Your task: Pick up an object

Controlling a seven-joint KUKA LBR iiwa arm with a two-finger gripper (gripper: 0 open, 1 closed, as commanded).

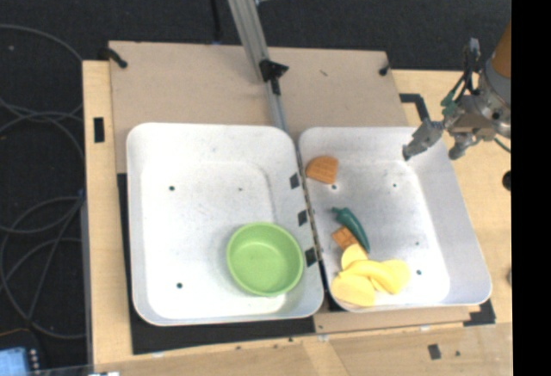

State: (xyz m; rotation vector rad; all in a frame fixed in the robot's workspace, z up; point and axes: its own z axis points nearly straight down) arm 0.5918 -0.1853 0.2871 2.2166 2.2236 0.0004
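Observation:
My gripper (439,144) hangs over the far right rim of the right bin (448,219), open, with nothing between its fingers. In that bin lie an orange wedge (322,169) near the far left corner, a dark green pepper-like piece (351,225), a small brown block (343,237) touching it, and a yellow lump (370,277) at the near edge. All of them sit well to the left of and nearer than the gripper. A green bowl (264,258) stands upright in the left bin (172,194).
A slanted metal post (245,9) rises from behind the bins and meets the bench near the divider between them. A brown board (198,82) lies behind the bins. Cables trail on the dark floor at the left.

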